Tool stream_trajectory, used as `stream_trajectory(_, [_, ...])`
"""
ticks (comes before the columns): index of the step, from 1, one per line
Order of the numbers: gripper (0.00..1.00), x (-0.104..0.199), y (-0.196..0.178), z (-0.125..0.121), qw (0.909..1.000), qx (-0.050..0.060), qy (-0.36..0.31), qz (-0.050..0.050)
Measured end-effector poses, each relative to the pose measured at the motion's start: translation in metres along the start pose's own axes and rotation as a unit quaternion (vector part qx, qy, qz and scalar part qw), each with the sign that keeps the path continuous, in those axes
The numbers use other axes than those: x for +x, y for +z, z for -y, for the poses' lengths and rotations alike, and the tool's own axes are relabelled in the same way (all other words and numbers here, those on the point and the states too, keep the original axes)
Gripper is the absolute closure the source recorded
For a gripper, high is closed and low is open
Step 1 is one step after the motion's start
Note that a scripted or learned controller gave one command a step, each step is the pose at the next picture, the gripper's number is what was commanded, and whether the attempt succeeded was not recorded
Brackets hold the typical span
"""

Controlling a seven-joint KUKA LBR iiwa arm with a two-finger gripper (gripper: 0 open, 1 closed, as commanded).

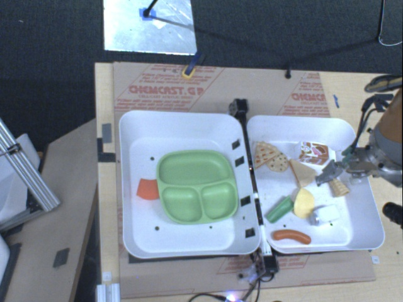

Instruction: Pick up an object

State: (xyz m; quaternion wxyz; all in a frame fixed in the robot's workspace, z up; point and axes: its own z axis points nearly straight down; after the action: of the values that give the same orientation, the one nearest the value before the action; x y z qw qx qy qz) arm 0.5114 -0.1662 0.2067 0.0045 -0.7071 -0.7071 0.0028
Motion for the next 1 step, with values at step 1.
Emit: stream_trajectory(1, [0.00,0.0003,-0.0059,-0.0028,1.0000,-0.006,-0.002,0.001])
